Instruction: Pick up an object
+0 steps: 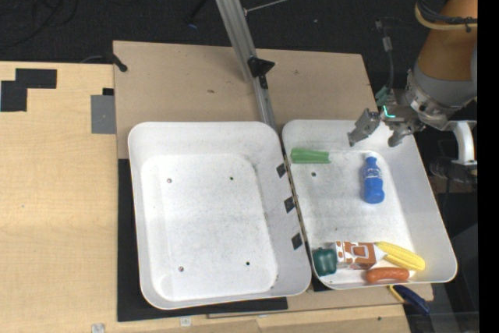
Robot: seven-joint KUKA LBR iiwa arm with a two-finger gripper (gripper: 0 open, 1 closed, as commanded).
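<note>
Objects for picking all lie in the right bin (437,234) of the 2 white bins. A blue bottle (373,181) lies lengthwise near the bin's middle, cap end toward the far rim. A green flat piece (310,157) rests close to the bin's left wall, near the far corner. Along the near edge 4 things crowd together: a dark green cup-like item (324,260), an orange and white packet (356,253) just beside it, a yellow corn-like piece (401,256), and a red-orange sausage shape (387,274) touching the yellow piece from below.

The tool (382,130) hangs over the far edge of the right bin, its 2 fingers spread wide with nothing between them and touching no object. The blue bottle lies nearest to it, just below and apart from it. The green piece lies off to the tool's left.

The left bin (148,168) sits beside the right one, their rims meeting along black clips. A slanted metal rail (234,23) runs across the bench (187,82) toward the seam between the bins.
</note>
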